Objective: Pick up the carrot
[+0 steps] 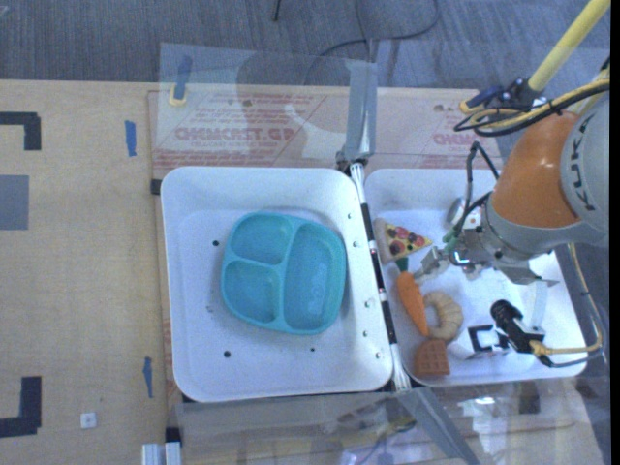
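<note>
The gripper (433,263) hung low in the right bin (557,371), its 2 fingers apart and holding nothing. The carrot (412,301), orange, tapered, green-topped, lay just below the fingertips, between a pizza slice (400,239) and a bagel (446,314).

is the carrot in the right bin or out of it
In. The carrot lies flat on the right bin's floor, beside the divider, between the pizza slice and the bagel.

Readable text: one brand mark, one faint print

We read "KU", cut off at the edge, on the grey robot arm (593,177); red lettering on the flat cardboard sheet (242,129) is too blurred for us.
</note>
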You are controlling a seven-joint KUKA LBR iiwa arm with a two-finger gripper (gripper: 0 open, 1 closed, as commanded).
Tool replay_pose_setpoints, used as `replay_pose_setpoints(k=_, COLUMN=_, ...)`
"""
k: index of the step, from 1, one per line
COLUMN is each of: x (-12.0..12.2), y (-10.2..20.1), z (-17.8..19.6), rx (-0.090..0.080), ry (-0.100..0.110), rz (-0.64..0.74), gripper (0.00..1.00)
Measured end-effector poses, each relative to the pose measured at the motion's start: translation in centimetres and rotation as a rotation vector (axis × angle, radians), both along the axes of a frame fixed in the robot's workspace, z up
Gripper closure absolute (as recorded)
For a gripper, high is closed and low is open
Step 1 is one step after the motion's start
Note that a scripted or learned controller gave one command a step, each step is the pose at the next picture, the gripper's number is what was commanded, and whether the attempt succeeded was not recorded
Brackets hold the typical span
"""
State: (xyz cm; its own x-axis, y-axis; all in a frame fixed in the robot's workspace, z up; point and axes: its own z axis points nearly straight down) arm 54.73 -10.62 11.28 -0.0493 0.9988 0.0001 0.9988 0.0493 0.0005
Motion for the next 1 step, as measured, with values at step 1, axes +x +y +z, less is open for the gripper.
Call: replay_pose_setpoints(k=1, x=-2.22, y=0.64, z=-2.42, rx=-0.011, ry=-0.016, rz=0.092, gripper=0.0)
